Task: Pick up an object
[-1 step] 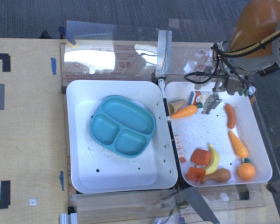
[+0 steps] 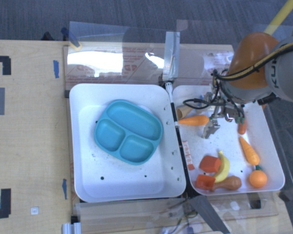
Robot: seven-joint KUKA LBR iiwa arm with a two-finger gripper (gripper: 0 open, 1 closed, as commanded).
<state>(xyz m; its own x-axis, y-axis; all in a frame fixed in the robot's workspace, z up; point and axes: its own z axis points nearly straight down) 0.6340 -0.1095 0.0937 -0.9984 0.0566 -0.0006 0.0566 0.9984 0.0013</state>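
Orange and tapered, a toy carrot lies on its side in the right bin, high on the bin's left, its thick end pointing toward the gripper; a tan stub sits at its other end, against the wall.

Taking the carrot as the mark, and going from the near edge back: nearest the camera, well below it, lies a cluster of toy food: a red block, a brown pear-shaped piece, a yellow banana curving over a second red piece, and an orange ball off to the right. Up from those, right of the carrot, rests a second carrot, with a small red-orange piece above it.

The gripper hangs just beside the carrot's thick end, fingers pointing down; I cannot tell whether they are apart or together, or whether they touch the carrot.

Left of the carrot, the left bin holds a blue divided plate.
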